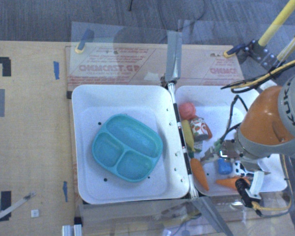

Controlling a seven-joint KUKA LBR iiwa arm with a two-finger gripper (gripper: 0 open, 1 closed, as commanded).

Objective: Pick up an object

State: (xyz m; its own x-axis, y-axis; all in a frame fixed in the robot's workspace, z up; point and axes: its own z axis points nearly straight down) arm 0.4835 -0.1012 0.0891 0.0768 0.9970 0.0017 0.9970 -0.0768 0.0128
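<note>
Grey carpet ran across the top of the frame above the pale wooden bench [29, 146], where the left bin [83, 132] held a teal divided plate [127, 147] at frame centre and the right bin [221, 107] held a crowd of small things. Along that bin's left edge lay a pink ball [187, 110], a yellow banana [188, 134], a small printed can [200, 130] and an orange carrot [200, 174], with a blue block [224, 167] and another orange piece [227, 182] lower right, partly covered by the arm. The jaws [222, 150] sat low over the blue block under the orange wrist band, too cluttered to make out, so I cannot tell whether they were parted, closed or gripping anything.
</note>
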